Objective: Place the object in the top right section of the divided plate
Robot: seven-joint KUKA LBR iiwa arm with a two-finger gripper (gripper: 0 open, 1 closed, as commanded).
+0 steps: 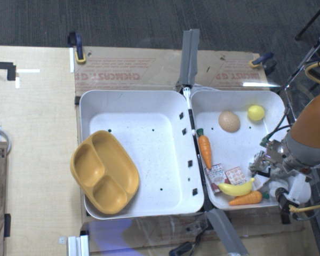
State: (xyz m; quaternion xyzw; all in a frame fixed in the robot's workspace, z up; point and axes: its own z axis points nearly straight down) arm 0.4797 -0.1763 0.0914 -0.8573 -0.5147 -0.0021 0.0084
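Note:
A yellow divided plate [104,173] lies tilted in the left bin [133,105], at its front left. The right bin [240,97] holds a tan egg [229,121], a yellow lemon [256,112], an upright-lying carrot [205,150], a banana [236,188], a second carrot [246,198] along the front wall and two small printed packets [225,174]. My gripper [261,166] hangs over the right side of the right bin, just right of the banana and packets. Nothing shows between it and those items.
A grey divider bar [190,57] rises between the bins at the back. Cardboard [149,71] lies behind the bins with clamps at its corners. Cables [301,73] run along the right side by the arm.

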